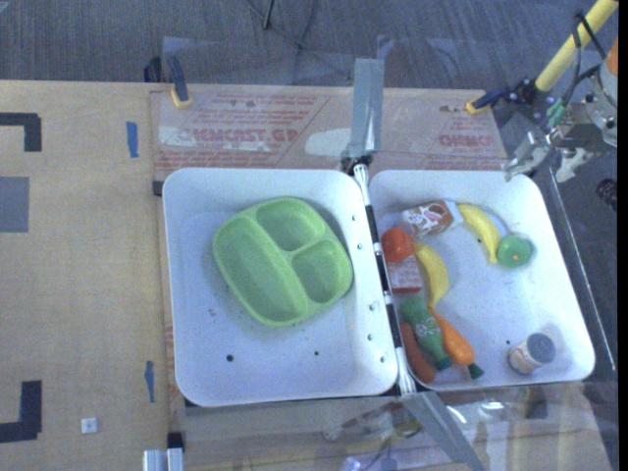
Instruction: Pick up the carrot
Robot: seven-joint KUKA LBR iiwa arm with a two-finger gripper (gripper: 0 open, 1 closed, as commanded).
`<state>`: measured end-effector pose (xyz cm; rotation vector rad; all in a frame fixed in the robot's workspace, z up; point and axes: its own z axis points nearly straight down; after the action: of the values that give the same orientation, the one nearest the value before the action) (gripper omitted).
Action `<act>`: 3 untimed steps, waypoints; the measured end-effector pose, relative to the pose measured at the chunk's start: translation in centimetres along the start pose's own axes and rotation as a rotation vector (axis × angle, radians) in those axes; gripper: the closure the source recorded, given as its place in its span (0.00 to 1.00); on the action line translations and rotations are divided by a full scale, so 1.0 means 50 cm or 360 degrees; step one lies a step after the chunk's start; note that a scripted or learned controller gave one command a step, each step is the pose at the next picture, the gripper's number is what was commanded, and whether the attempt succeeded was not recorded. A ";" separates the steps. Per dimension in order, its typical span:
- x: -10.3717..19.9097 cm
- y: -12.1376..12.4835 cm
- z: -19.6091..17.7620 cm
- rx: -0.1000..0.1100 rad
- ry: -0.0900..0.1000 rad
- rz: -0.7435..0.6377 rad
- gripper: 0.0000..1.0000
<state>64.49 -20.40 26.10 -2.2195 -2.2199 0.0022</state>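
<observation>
From above, the left bin (196,361) holds a green divided plate (283,260), while the right bin (564,292) is crowded along its left wall. There the carrot (455,342) lies near the front, just beside a green bottle (424,326), with a banana (481,228) and a small can (533,352) farther off. The gripper (549,155) hangs over the right bin's far right corner, well apart from the carrot.

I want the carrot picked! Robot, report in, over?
Gripper up at right bin's far corner, holding nothing. Carrot at near edge, untouched. Green bottle pressed against it.
</observation>
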 end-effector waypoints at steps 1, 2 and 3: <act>0.008 -0.188 0.168 -0.0001 0.0000 -0.0297 0.00; 0.102 -0.315 0.345 -0.0020 -0.0012 -0.0924 0.00; 0.187 -0.322 0.344 -0.0028 -0.0008 0.0078 0.00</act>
<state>48.33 -11.06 8.93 -2.2847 -2.1759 -0.0115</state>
